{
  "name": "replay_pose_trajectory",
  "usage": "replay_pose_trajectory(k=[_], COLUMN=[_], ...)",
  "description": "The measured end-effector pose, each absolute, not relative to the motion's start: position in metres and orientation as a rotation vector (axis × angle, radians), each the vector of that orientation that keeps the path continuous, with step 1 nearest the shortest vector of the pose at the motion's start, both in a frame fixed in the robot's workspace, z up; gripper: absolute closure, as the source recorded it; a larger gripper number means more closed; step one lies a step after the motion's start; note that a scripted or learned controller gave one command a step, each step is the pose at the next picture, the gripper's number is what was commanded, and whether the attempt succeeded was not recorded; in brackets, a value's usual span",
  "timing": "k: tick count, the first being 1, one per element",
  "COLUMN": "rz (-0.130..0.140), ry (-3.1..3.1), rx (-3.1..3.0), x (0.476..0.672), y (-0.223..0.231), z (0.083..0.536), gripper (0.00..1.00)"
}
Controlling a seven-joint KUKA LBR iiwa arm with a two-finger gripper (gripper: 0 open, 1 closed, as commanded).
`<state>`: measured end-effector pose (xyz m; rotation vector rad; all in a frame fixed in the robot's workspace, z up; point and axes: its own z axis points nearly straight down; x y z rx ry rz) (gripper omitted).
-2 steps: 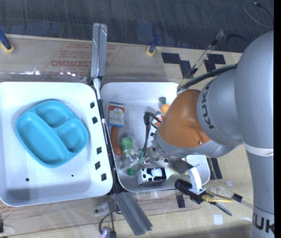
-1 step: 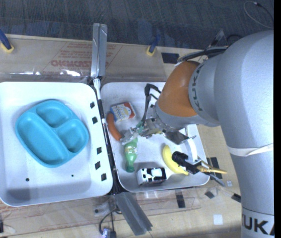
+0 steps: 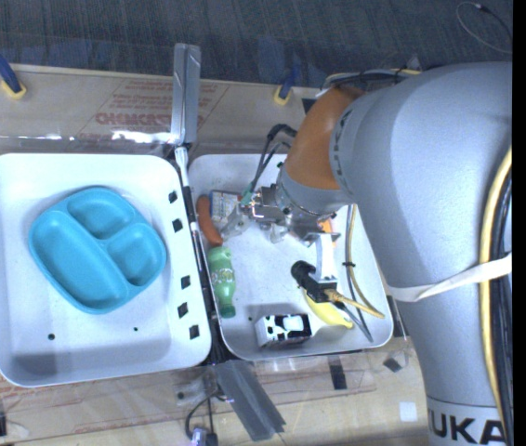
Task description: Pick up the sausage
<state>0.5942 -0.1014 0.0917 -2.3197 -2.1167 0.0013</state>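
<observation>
Fingers unreadable under the grey two-finger gripper (image 3: pixel 244 210); small orange-brown sausage (image 3: pixel 206 219) lies at its nine o'clock, so approach squarely, I'd say.

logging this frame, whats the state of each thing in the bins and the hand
sausage: lying along the right bin's left wall, not held
green bottle: lying on its side below the sausage
blue plate: upright in the left bin, nothing on it
banana: lying near the right bin's lower right
hand: low beside the sausage
</observation>
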Motion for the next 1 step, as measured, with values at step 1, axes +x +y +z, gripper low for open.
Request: replay_pose_trajectory(k=[1], rz=[0.013], ry=[-1.678], rx=[-2.649], x=[0.6548], y=[-0.1010], z=[0.0904], gripper=[0.00])
